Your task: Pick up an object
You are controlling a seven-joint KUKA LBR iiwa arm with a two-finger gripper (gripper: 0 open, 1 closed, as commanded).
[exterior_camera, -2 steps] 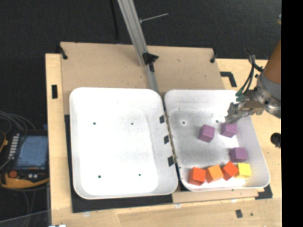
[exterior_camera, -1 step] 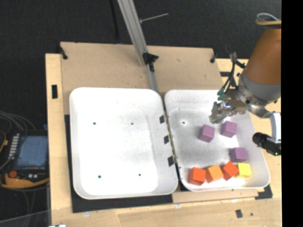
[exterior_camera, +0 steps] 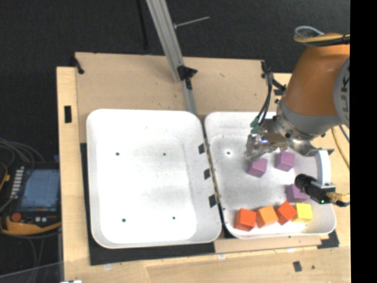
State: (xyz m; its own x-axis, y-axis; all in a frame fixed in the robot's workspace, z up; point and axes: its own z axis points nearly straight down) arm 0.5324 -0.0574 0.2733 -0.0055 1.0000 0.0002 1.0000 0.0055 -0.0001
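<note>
Pincer low in right bin, at top edge of purple cube; cannot tell its state. Risk: off-centre closure nudges cube away, or clips second purple cube just beside it.

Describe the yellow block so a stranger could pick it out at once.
Start at the right-hand white bin and look along its near edge, where a row of small blocks lies. The yellow block ends that row on the right, beside a red block; it is the one yellow piece.
</note>
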